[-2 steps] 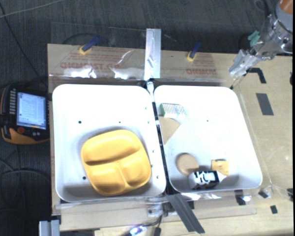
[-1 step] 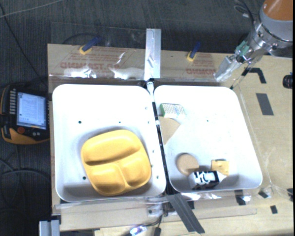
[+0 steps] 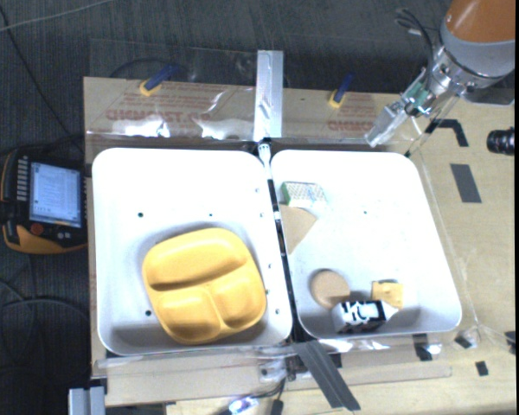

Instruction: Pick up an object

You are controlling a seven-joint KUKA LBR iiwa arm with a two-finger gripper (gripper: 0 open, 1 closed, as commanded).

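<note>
A large yellow divided tray [image 3: 205,282] lies in the left bin [image 3: 130,171]. The right bin [image 3: 389,206] holds a small green and white packet [image 3: 303,194], a tan cardboard piece [image 3: 298,225], a round tan disc [image 3: 327,286], a black and white object [image 3: 362,313] and a small yellow block [image 3: 387,293]. My gripper [image 3: 387,130] hangs above the back right corner of the right bin, just outside its rim and far from all the objects. Nothing is seen in it.
A hand-held control pendant [image 3: 48,201] lies to the left of the bins. A metal strip [image 3: 269,93] stands behind the seam between the bins, with clear plastic sheet and two clips [image 3: 158,79] [image 3: 338,94] along the back board.
</note>
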